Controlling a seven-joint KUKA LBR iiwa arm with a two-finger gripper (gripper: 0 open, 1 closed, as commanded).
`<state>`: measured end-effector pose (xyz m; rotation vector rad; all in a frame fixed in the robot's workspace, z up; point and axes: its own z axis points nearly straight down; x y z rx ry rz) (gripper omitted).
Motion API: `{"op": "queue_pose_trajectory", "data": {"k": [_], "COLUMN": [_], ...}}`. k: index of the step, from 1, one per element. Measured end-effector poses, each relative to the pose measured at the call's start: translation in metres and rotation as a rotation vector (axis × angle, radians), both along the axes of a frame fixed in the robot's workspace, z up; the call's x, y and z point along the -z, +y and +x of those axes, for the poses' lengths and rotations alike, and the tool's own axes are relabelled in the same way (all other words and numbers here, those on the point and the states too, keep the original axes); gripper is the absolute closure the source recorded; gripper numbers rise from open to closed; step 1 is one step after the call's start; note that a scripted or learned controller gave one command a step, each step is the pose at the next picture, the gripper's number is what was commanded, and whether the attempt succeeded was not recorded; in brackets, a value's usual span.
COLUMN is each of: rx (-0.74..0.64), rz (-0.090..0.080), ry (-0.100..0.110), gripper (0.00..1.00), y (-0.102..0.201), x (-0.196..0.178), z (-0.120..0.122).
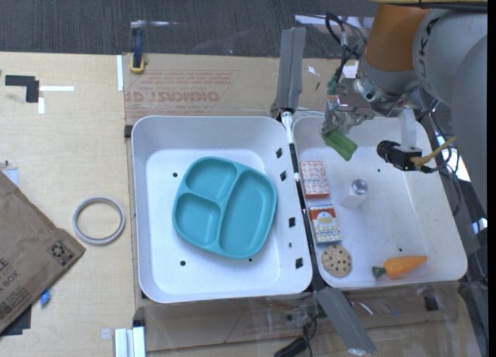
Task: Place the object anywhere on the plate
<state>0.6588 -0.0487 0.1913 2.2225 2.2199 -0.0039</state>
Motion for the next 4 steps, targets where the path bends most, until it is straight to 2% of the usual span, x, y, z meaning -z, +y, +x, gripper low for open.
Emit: {"op": "queue_pose_trajectory", "data": {"k": [1,2,3,4], "rx": [-0.044,-0.168,-0.426,-0.425], "rz": [0.001,0.001,0.002,0.002], "ry": [0.000,-0.001,0.002,0.002], "gripper": [1.00,1.00,1.00,0.00], "y": [0.068,0.064,0.110,0.110], "x": [0.000,-0.056,0.001,0.001], "z": [-0.057,-0.020,-0.084,-0.084]}}
